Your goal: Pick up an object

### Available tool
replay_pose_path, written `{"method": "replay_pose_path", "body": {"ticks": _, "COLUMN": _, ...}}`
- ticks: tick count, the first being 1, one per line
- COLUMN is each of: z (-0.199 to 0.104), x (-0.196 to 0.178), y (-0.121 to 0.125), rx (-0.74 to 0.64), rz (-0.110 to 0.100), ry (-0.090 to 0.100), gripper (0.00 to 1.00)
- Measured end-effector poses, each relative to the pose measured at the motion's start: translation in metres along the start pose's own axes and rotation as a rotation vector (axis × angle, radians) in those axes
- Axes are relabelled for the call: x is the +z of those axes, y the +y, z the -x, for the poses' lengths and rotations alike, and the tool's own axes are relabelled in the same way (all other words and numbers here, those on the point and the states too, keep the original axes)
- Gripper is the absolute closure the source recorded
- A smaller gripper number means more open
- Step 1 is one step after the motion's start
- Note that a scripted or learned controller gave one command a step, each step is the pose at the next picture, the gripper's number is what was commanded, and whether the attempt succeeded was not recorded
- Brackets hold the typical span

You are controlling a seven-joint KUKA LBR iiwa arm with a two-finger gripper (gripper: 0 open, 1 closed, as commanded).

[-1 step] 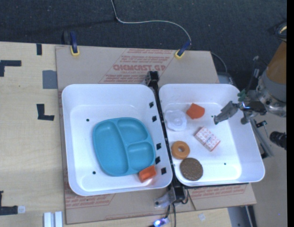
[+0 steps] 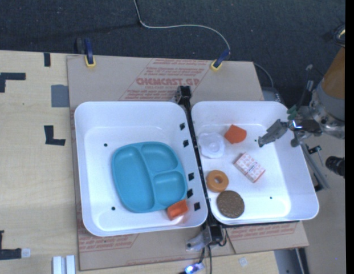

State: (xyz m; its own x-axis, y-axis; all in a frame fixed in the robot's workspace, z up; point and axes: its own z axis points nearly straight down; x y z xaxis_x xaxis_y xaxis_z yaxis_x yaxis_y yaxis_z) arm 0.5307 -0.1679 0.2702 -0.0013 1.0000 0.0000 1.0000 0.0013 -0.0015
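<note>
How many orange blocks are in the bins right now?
2. One orange block sits near the back of the right bin; another orange block lies in the left bin beside the blue tray's front corner.

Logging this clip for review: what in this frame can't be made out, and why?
- Gripper, camera view: small and blurred over the right bin; open or shut is unclear.
- Arm: cut off by the right edge.
- Clear cup: transparent against white, its outline is faint.
- Patterned box: print too small to read.
- Orange piece beside the blue tray in the left bin: too small to identify.
</note>
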Motion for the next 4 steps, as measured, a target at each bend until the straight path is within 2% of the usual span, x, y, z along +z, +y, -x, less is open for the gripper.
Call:
{"method": "replay_pose_path", "body": {"ticks": 3, "z": 0.009, "x": 0.164, "y": 0.009, "rx": 0.0, "rz": -0.006, "ry": 0.001, "gripper": 0.0}}
{"method": "replay_pose_path", "body": {"ticks": 4, "z": 0.008, "x": 0.15, "y": 0.01, "rx": -0.002, "rz": -0.002, "ry": 0.001, "gripper": 1.0}}
